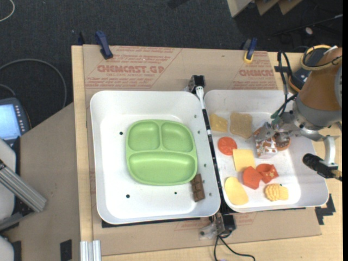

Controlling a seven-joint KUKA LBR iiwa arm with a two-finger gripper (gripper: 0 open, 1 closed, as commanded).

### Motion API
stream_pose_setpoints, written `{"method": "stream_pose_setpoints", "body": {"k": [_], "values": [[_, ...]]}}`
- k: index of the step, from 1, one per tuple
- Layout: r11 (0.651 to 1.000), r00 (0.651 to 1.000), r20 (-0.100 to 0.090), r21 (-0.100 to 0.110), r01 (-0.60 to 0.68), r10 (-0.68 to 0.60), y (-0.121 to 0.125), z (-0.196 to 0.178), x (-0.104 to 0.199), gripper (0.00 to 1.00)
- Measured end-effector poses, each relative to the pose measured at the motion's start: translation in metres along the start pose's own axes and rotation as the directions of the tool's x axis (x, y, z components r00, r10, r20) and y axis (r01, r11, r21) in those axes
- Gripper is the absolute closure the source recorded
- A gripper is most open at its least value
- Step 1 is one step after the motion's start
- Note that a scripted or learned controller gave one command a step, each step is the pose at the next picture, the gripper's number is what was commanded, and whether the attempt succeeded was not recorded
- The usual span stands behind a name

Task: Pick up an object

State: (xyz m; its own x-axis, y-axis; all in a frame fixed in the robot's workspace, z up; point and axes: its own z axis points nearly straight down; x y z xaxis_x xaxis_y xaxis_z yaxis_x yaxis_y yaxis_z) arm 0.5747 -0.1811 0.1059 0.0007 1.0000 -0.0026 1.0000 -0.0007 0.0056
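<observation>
Two white bins side by side on the counter. Right bin holds the candidate objs, approx 8 toy food pieces: pale yellow wedge and tan bread slice toward the far side, red-orange round slice just below them, yellow cheese square mid-bin, red tomato piece touching a red pepper-like piece, yellow oval piece near the front-left corner, yellow corn piece near the front edge.

Gripper is low in the right bin, between the bread slice and the red pepper-like piece, just right of the cheese square. Looks cluttered w/ brown/white bits at the tip; can't tell if the gripper is open, closed or grasping anything. Arm comes in from the right, orange band above the wrist.

Left bin: green divided plate, 3 compartments, sits roughly centred. Brown chocolate-like bar lies just off the plate's front-right corner, next to the bin's right wall.

Counter is a cardboard-covered board w/ red print; blue clamp at far left edge, another blue clamp w/ yellow at far right. Dark carpet around it.
</observation>
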Motion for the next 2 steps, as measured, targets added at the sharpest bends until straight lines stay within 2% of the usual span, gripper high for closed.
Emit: {"method": "stream_pose_setpoints", "body": {"k": [1, 2], "values": [[1.0, 1.0, 0.006, -0.008, 0.003, -0.002, -0.013, 0.016, 0.072, 1.0], [1.0, 1.0, -0.004, 0.001, 0.007, -0.007, -0.046, -0.084, 0.141, 1.0]]}}
